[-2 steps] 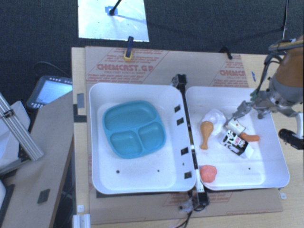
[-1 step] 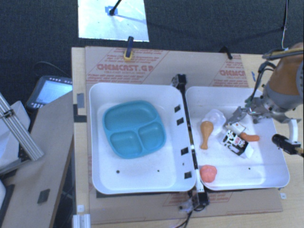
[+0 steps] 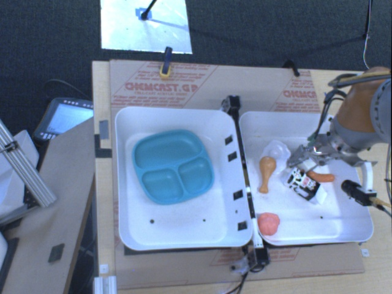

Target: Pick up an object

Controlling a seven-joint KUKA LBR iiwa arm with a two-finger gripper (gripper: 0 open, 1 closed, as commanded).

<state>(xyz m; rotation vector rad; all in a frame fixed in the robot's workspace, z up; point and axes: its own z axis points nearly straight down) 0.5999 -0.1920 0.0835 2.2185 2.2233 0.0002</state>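
Observation:
The right bin [image 3: 343,225] holds a tan toy drumstick [image 3: 266,172], a pink lump [image 3: 268,223] near its front left corner, a clear plastic piece [image 3: 277,150], a small black-and-white item [image 3: 303,184] and an orange stick-shaped piece [image 3: 323,177]. My gripper [image 3: 305,157] hangs low over the middle of this bin, just above the black-and-white item and the orange piece, to the right of the drumstick. The grey arm [image 3: 361,118] reaches in from the right edge. I see nothing lifted off the bin floor.
In the left bin [image 3: 128,225] lies a blue compartment plate [image 3: 173,166]. A black divider with clips [image 3: 240,164] runs between the bins. A tablet [image 3: 64,120] and a metal rail [image 3: 24,170] sit off the bench at left.

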